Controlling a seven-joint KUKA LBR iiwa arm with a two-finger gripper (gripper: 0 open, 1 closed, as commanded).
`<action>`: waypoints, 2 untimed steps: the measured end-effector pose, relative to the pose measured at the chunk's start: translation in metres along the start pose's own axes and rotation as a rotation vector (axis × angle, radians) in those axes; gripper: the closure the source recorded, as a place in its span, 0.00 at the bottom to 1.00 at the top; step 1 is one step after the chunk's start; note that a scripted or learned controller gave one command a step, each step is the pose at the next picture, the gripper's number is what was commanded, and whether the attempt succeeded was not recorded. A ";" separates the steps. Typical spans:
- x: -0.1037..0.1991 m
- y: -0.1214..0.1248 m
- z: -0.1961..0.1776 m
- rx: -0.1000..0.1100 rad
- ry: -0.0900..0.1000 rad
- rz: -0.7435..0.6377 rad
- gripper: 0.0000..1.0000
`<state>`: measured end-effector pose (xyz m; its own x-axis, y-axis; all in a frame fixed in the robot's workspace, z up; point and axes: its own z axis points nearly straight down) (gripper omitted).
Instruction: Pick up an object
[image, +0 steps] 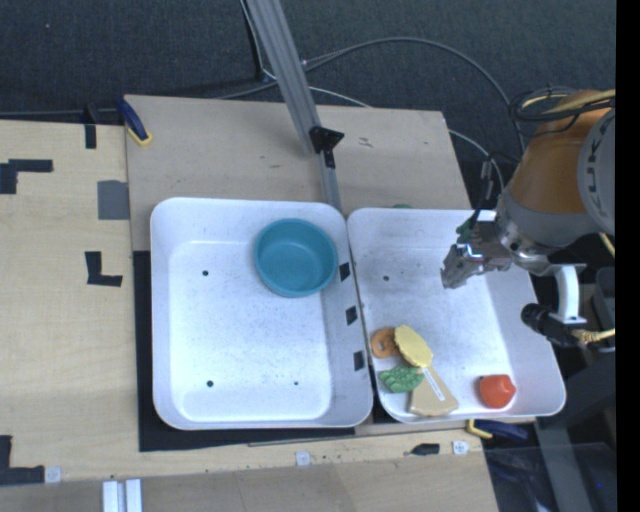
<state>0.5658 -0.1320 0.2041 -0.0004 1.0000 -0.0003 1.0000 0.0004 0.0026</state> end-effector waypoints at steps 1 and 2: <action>0.000 0.000 -0.024 0.001 0.000 0.000 1.00; 0.053 -0.012 -0.029 0.003 0.001 -0.004 1.00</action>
<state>0.5541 -0.0794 0.2334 -0.0041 1.0000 0.0008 1.0000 0.0041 -0.0003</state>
